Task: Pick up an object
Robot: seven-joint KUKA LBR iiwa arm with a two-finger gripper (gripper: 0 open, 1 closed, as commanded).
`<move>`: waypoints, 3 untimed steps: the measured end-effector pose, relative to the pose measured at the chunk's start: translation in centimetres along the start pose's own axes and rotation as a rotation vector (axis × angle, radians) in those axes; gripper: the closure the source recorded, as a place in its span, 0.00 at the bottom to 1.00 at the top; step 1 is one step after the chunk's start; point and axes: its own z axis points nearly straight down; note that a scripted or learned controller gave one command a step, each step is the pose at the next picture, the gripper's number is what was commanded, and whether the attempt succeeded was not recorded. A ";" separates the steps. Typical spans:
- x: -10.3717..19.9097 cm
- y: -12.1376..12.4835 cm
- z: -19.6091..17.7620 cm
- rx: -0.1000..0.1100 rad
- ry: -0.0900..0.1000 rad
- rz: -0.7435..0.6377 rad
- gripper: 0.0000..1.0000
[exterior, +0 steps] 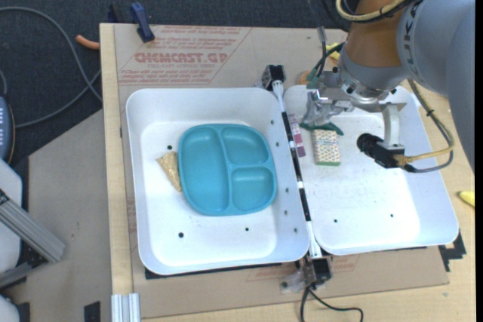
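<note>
The gripper (317, 117) hangs low over the upper left part of the right bin (377, 226), close to the divider where the two bins meet. It is seen from above at a slant, and the wrist hides much of it, so I cannot tell whether it is open or closed, and nothing can be seen held in it. Just below it in the view lies a small rectangular pad with a green dotted pattern (327, 148), flat on the bin floor. The pad's upper edge is right at the gripper's tip, but I cannot tell whether they touch. A thin pink and white strip (299, 142) lies just left of the pad, against the divider. The grey arm (441, 19), with its orange band (381, 7), comes in from the upper right. In the left bin (219, 241) a teal divided plate (226, 170) sits near the middle, with three compartments facing up. A tan, rough-textured piece (170, 166) pokes out from under the plate's left edge. Both bins rest on a sheet of brown board with red print (181, 56).
</note>
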 end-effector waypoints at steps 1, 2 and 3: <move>-3.5 1.3 0.1 -0.001 -0.003 0.003 1.00; -3.5 1.3 0.1 -0.001 -0.002 0.003 0.00; -6.9 -0.7 5.8 0.003 -0.001 0.003 0.00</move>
